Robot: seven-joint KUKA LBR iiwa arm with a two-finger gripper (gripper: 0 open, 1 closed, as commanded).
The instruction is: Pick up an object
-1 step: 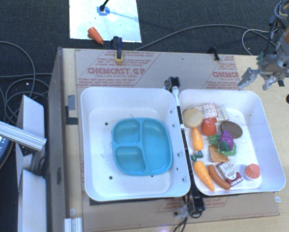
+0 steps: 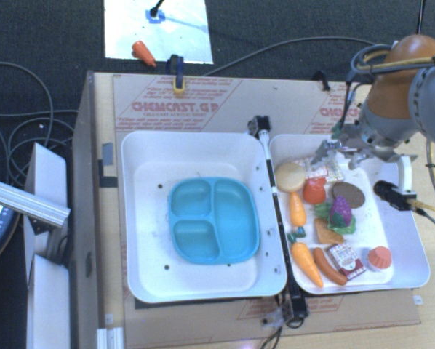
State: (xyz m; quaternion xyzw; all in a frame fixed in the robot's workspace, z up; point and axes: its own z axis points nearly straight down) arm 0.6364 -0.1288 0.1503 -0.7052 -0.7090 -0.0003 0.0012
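Grey arm — jaws above right bin | blue tray — left bin

You are looking at the left bin, which is holding a blue divided tray lying flat near its middle. Under the bin, a brown printed board is covering the bench. Just behind the bin, a yellow-and-black clamp is gripping the board's far edge. Further behind the bin, a white sheet is lying on the dark floor, with a small orange object resting at its near left corner. Left of the bin, black cables are looping over the floor.
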